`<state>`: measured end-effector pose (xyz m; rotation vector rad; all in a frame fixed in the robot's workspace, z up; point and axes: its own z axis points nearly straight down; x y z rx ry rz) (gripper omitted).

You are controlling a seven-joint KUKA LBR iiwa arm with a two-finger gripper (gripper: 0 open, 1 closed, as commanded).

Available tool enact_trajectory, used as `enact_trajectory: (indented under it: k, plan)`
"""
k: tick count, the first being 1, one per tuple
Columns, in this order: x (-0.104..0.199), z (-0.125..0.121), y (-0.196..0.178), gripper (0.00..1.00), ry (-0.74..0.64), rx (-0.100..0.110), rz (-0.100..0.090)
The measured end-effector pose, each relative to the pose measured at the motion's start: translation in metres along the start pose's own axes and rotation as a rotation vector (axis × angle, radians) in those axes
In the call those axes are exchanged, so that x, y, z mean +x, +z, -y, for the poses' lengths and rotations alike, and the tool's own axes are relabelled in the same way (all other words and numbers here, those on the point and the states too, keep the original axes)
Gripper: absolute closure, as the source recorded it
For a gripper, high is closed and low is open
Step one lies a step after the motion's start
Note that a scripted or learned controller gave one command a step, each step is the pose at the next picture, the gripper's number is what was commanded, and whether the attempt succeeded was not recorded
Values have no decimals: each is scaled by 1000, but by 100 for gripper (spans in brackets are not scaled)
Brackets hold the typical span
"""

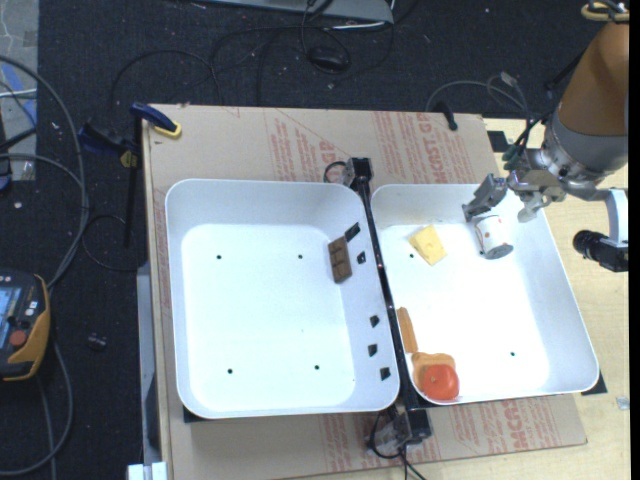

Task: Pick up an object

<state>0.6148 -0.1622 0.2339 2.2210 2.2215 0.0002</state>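
1. Left bin: shallow, white, well to the left of the fingers. A small brown block lies near its right wall, with a smaller dark piece just above it. Both sit well left of the fingers and slightly below their level in the view
2. Divider: the 2 bins meet along a dark strip carrying several small black tabs, running from top to bottom of the view, left of the fingers
3. Right bin: shallow, white, with the fingers over its upper part
4. Yellow wedge: lies on the right bin floor, upper left area, near the fingers on their left and slightly lower in the view. Apart from them, no contact seen
5. Orange-handled item with a red round head: lies at the lower left corner of the right bin, against the divider, well below and left of the fingers
6. Gripper: hangs over the upper part of the right bin, reached in from the right on the grey arm with the orange band. A grey finger points down and to the left
7. White cylindrical part: sits directly below the fingers, touching or overlapping the gripper in this view. Whether it belongs to the gripper or is a separate object cannot be told
8. Finger state: the view is too small and blurred at the tip to tell whether the fingers are spread or closed, and no object is seen clearly between them
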Motion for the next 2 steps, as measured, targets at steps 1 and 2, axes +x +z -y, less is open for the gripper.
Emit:
enact_trajectory:
  k: [1, 2]
  plan:
    - [26, -27, 7, 0, 16, 0, 0]
    - [25, -26, -4, 100, 18, 0, 0]
